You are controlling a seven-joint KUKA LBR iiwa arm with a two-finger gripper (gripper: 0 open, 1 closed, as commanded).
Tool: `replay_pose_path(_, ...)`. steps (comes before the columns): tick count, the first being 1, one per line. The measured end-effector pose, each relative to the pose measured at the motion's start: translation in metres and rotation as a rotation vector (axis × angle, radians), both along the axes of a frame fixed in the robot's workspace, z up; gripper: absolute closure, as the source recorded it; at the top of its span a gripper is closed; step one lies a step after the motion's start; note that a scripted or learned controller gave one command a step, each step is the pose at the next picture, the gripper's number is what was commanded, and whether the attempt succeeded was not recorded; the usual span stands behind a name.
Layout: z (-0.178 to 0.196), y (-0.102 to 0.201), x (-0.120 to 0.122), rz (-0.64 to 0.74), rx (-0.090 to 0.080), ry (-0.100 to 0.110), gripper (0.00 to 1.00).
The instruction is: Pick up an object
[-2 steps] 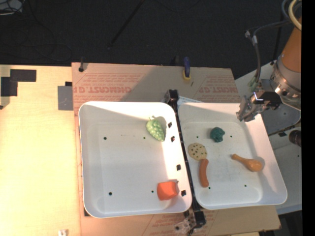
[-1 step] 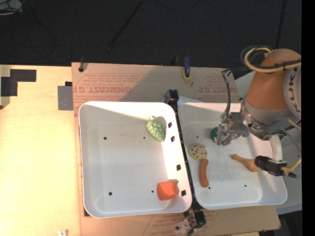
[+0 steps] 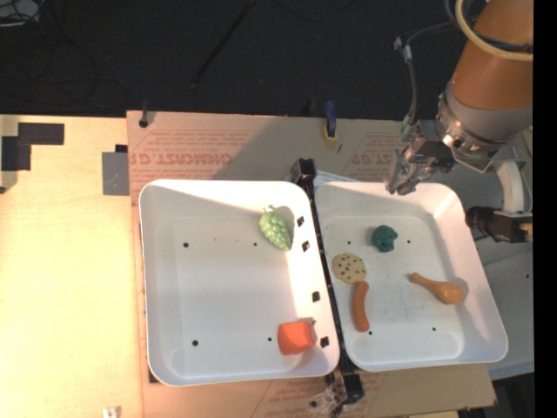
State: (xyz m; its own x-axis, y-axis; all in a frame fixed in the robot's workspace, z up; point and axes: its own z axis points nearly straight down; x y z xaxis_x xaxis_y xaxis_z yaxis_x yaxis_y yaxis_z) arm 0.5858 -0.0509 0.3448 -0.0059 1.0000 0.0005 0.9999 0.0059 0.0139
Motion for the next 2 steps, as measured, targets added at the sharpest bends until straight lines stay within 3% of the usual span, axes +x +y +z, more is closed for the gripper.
replay_pose_path(1, -0.07, -0.007, -0.018, -0.007, 0.0, 0.024, 1.0)
replay_pose_path(2, 0.061, 0.013, -0.017, -0.003, -0.001, 0.002, 1.0)
